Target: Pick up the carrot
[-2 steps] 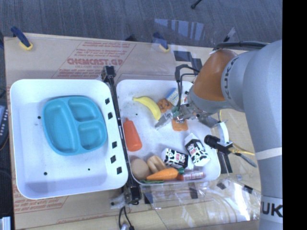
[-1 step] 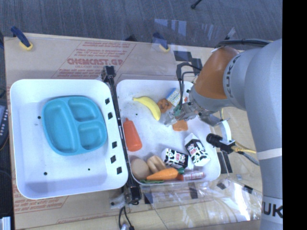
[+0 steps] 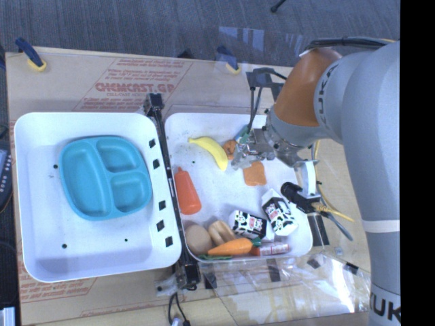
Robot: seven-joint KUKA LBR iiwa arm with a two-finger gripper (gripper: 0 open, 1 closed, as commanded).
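- The grey arm reaches in from the right, its orange band bent over the far right corner of the right bin.
- The wrist points down and left, so the jaws sit low inside the right bin, near its far wall.
- Whether the jaws are open or closed cannot be told; the metal parts there are too cluttered to read, and nothing can be seen clamped in them.
- The carrot lies on its side against the near wall of the right bin, well apart from the jaws.
- Also in the right bin: a yellow banana just left of the jaws, and an orange slab-shaped piece just below them.
- An orange-red bottle lies along the right bin's left wall.
- A tan round item and a bun-like piece sit just beyond the carrot; two cow-patterned cartons lie to its right.
- The left bin adjoins the right bin and holds a blue divided tray.
- The surface under both bins is brown printed cardboard, held by blue clamps at its far edge.
- Beyond the right bin's far side is dark grey carpet.
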